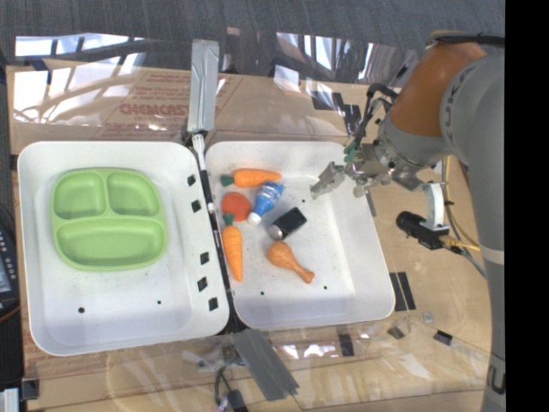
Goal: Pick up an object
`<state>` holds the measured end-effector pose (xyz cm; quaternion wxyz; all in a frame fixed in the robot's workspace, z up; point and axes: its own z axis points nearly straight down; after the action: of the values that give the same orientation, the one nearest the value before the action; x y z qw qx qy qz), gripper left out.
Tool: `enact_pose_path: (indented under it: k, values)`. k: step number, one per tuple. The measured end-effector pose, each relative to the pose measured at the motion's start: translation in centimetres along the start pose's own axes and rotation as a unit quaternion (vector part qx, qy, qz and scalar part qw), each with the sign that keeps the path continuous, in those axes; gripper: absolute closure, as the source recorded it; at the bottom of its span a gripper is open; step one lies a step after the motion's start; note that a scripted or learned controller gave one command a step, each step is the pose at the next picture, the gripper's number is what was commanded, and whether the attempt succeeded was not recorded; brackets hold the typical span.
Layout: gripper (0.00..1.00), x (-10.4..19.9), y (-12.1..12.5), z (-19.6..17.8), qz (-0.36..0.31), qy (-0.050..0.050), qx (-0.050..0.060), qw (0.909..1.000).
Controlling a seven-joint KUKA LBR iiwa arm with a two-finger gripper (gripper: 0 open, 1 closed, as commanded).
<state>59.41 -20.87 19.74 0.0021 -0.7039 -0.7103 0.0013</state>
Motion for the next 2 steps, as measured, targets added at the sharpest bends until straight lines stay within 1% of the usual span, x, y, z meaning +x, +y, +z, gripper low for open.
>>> enact_pose_path:
  k: [1, 2]
  values:
    - [0.00, 7.82, 4.58, 10.49, -0.115, -0.001, -0.002, 0.9933]
    - [1.00, 7.92, 4.58, 9.53, -0.117, 0.000, -0.001, 0.9931]
